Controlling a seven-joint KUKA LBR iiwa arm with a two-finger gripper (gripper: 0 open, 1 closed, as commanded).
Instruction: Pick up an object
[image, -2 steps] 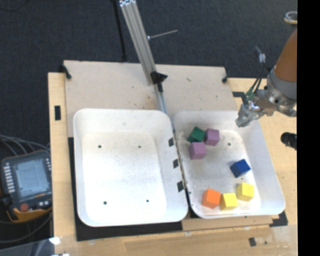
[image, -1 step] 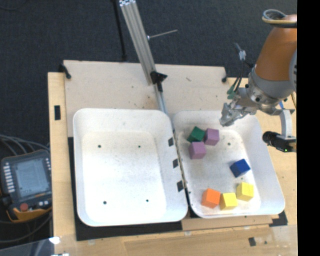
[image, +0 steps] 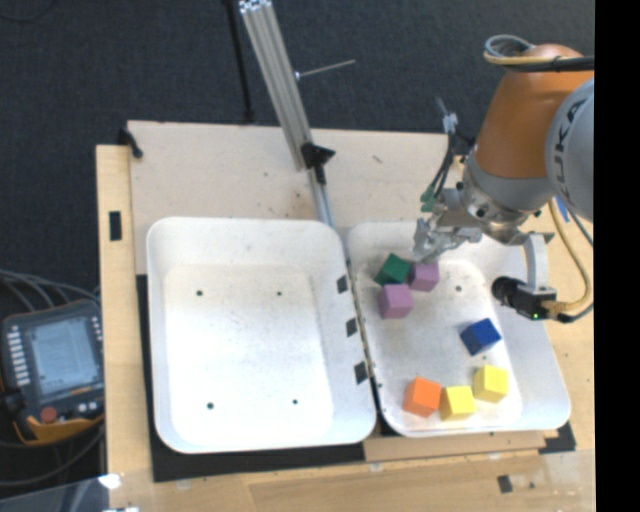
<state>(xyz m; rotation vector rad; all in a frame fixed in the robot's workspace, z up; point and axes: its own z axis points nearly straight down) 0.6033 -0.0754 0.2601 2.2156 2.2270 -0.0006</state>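
The bench (image: 230, 170) carries two white bins side by side, the left bin (image: 250, 330) and the right bin (image: 520, 400), and the grey and orange arm (image: 525, 130) reaches in over the right bin's far edge. Its claw (image: 432, 243) hangs above the far left corner of that bin, just over a green block (image: 394, 269) and a purple block (image: 425, 276); whether it grips anything I cannot tell. A second purple block (image: 396, 299) sits beside those, a blue block (image: 481, 335) lies toward the right edge, and an orange block (image: 423, 395) and two yellow blocks (image: 458, 401) (image: 490, 382) sit along the near edge.
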